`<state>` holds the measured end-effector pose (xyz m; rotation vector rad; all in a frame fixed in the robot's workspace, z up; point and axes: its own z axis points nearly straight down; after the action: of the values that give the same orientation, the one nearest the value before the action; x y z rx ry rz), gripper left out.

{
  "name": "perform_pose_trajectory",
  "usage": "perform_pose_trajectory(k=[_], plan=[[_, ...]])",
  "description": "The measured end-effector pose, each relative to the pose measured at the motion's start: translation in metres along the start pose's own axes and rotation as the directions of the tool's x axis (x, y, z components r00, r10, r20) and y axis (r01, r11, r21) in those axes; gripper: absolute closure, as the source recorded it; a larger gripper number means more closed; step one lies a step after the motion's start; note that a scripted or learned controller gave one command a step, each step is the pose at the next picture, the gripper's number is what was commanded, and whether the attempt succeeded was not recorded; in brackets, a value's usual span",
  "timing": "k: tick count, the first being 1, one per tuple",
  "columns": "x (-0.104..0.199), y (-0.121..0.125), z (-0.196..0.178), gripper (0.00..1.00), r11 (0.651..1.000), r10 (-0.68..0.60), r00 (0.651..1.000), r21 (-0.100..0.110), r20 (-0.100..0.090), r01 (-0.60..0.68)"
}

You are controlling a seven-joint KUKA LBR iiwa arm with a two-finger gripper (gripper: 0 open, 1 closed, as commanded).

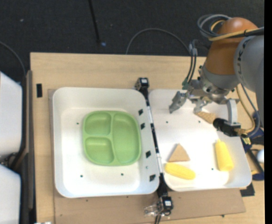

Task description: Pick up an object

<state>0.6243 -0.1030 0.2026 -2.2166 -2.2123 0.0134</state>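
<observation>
Here, hand spread wide and empty, tan wedge well apart below it.

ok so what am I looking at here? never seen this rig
This is one picture from one camera, fixed above the bench and looking down at a slant. The grey machine with the orange band is a KUKA iiwa robot arm reaching in from the right. Its gripper hangs over the right bin, near that bin's upper edge in the picture. Its job is to pick up an object.

The left bin holds a green divided plate. The right bin holds a tan wedge and two yellow cob-shaped pieces, probably toy food. I see nothing in the gripper's grasp.
</observation>
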Motion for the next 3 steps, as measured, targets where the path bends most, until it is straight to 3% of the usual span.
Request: perform_pose_trajectory(k=[1, 3], plan=[[0.0, 0.003, -0.009, 0.0, 1.0, -0.001, 1.0, -0.015, 0.0, 0.001], [0.003, 0.012, 0.095, 0.0, 1.0, -0.002, 1.0, -0.012, 0.003, 0.002]])
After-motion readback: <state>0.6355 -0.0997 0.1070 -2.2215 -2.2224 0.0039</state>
